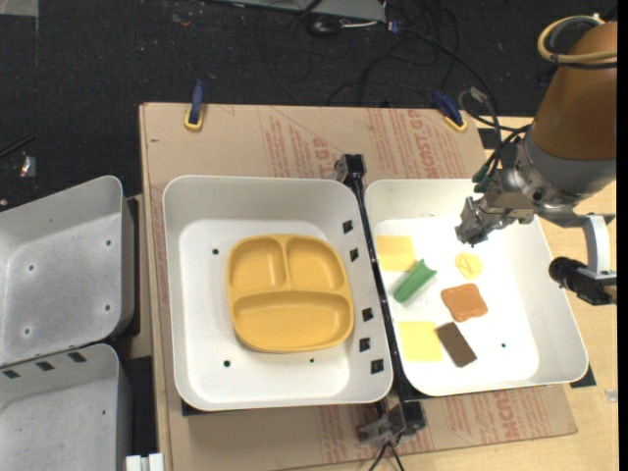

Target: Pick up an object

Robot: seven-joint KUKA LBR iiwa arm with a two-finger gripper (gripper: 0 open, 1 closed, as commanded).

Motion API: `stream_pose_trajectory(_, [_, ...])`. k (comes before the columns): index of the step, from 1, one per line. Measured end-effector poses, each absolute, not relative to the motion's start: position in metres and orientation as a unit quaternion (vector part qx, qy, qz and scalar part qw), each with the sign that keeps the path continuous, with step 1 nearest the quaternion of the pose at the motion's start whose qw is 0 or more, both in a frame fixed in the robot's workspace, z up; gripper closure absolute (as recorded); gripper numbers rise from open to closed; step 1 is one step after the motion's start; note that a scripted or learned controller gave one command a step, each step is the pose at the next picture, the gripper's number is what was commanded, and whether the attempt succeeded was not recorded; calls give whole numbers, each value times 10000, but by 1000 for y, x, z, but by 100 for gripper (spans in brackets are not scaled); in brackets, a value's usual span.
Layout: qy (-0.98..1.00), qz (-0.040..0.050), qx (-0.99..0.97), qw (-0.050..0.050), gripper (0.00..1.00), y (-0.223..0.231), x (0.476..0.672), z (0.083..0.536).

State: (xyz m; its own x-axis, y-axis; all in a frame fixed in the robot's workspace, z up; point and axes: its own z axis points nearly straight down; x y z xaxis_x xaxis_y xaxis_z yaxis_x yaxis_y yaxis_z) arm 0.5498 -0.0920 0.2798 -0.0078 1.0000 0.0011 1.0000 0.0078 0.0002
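**Six small pieces in the right bin, one tray in the left**

Over the right bin's (549,263) far half hangs the gripper (474,230), dark and small, just above a little yellow round piece (469,264). Whether its fingers are spread or closed cannot be told from this view, and nothing can be seen between them. The grey arm (579,116) with its orange band comes in from the right edge.

Six pieces lie on the floor of the right bin. Two are pale yellow squares: one (395,252) near the left wall toward the far side, the other (421,340) near the front. One green block (415,281) lies tilted between them, touching the far square's corner. One orange piece (464,302) sits near the middle, just in front of the yellow round piece. One brown block (456,343) lies just beside the near square, toward the front edge.

The left bin (186,263) holds one yellow divided tray (290,293) with three compartments, at its middle. Both bins rest side by side on a cardboard sheet (255,135), which carries two clamps at its far edge.
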Motion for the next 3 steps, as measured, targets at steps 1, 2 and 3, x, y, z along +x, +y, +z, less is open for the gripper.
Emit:
stream_pose_trajectory(1, [-7105,-2,-7037,12,100,-29,557,271])
stream_pose_trajectory(2, [-7100,-4,-7042,2,100,30,566,268])
stream_pose_trajectory(3, [-7098,6,-7044,13,100,81,563,253])
